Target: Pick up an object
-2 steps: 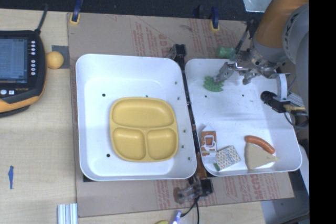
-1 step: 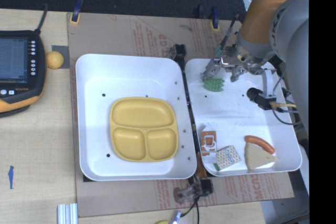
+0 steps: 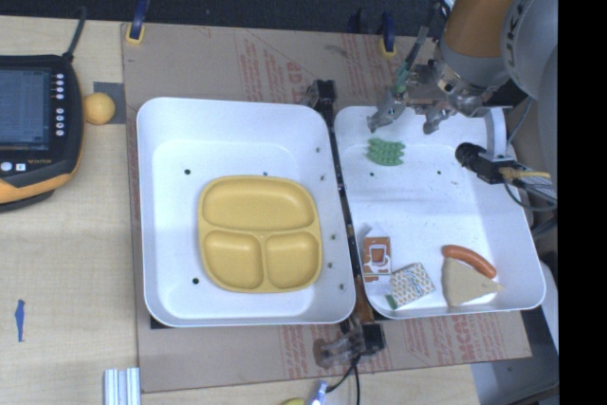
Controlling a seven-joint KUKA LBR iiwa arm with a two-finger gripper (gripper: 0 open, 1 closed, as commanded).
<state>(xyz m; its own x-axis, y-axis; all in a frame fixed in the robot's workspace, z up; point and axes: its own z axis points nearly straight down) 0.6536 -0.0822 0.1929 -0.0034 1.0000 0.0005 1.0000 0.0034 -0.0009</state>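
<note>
The gripper (image 3: 410, 116) hung over the far end of the right bin (image 3: 507, 237), its two fingers spread apart with nothing between them. Just below and slightly left of the fingertips lay one small green object (image 3: 385, 152) on the bin floor, near the gripper but not touching it. At the near end of that same bin, well apart from the gripper, I counted four more things: one orange-and-white card (image 3: 377, 257) against the left wall, one patterned packet (image 3: 411, 285) beside it, one red sausage (image 3: 469, 260), and one pale wedge (image 3: 468, 284) just under the sausage. The left bin (image 3: 166, 204) held one yellow divided tray (image 3: 258, 232) with three compartments.
</note>
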